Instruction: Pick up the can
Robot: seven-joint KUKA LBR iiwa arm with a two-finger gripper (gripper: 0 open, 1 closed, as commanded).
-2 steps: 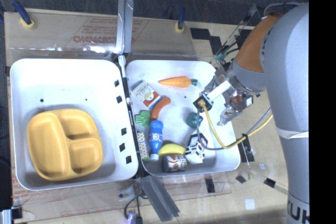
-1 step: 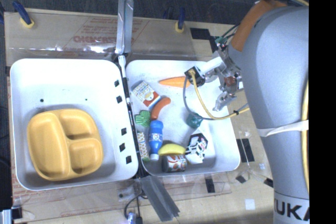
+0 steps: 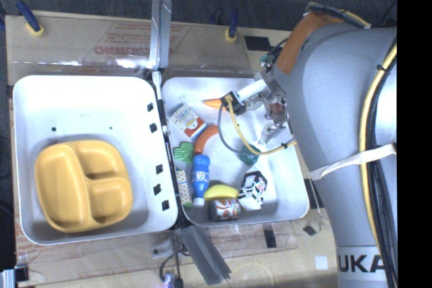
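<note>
The can [image 3: 225, 210] lies on its side against the near wall of the right bin [image 3: 291, 180]. It is short and dark, with a red and white label. A yellow banana [image 3: 221, 191] touches it from behind, and a black-and-white toy [image 3: 253, 189] sits just to its right. My gripper [image 3: 273, 126] hangs over the bin's far right part, well behind the can and apart from it. A yellow cable loops below the wrist. Nothing from the bin is seen in the gripper.
The right bin also holds a blue bottle [image 3: 200, 177], a green item [image 3: 183, 152], a small carton [image 3: 185, 119], an orange carrot [image 3: 212, 103], a red-orange piece [image 3: 206, 138] and a teal object [image 3: 248, 158]. A yellow divided plate [image 3: 84, 182] lies in the left bin [image 3: 81, 94].
</note>
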